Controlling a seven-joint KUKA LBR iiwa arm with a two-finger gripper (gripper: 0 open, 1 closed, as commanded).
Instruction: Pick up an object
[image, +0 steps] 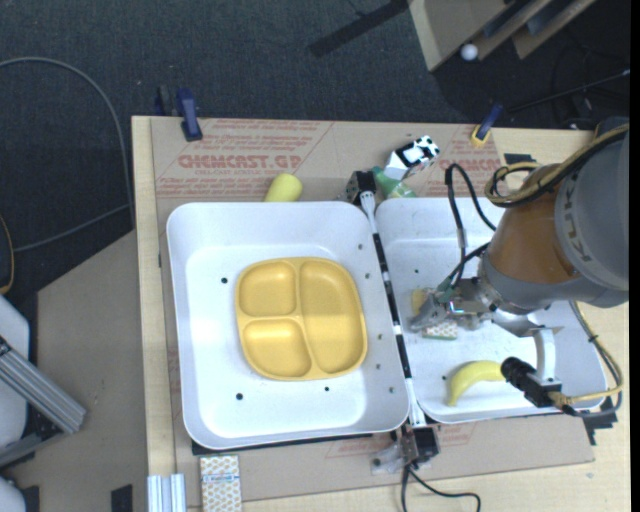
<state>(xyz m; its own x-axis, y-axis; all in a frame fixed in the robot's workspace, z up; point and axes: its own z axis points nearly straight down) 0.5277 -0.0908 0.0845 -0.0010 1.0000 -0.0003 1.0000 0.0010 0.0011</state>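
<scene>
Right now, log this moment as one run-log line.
arm: over right bin | gripper: low near bin's left wall | banana: lying loose in right bin | yellow plate: left bin

The arm (590, 225) comes in from the right of the camera view, its broad grey body high in the frame with the orange band (528, 245) just above the wrist. From there the wrist bends down and toward the left, carrying the end effector (432, 312) low over the right-hand part of the surface. Black cables (462, 215) loop up from the wrist and along the band, and the metal parts at the tip are too crowded to read clearly.
</scene>
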